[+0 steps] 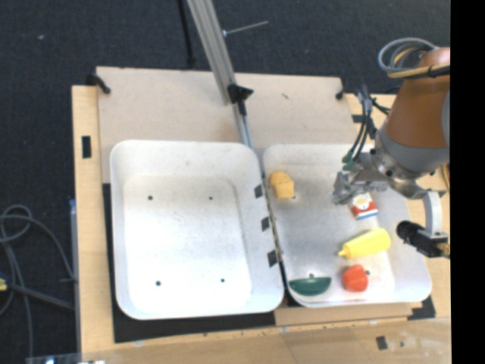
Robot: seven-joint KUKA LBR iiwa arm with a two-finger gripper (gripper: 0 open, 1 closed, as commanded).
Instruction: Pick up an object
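**White bins, arm over the right one**

Grey and orange, the arm (415, 123) is seen reaching in over the right bin (303, 165). The gripper (348, 192) is held low, just beside a small red, white and blue item (364, 207); whether anything is gripped cannot be told. A yellow bottle (365, 244), a red object (355, 278), a dark green piece (311, 284) and a tan lump (283, 185) are scattered in that bin. The left bin (121, 203) is alongside.

Aluminium rail (214, 42) slanting over wooden bench (174, 105); black cables (30, 241) at left.
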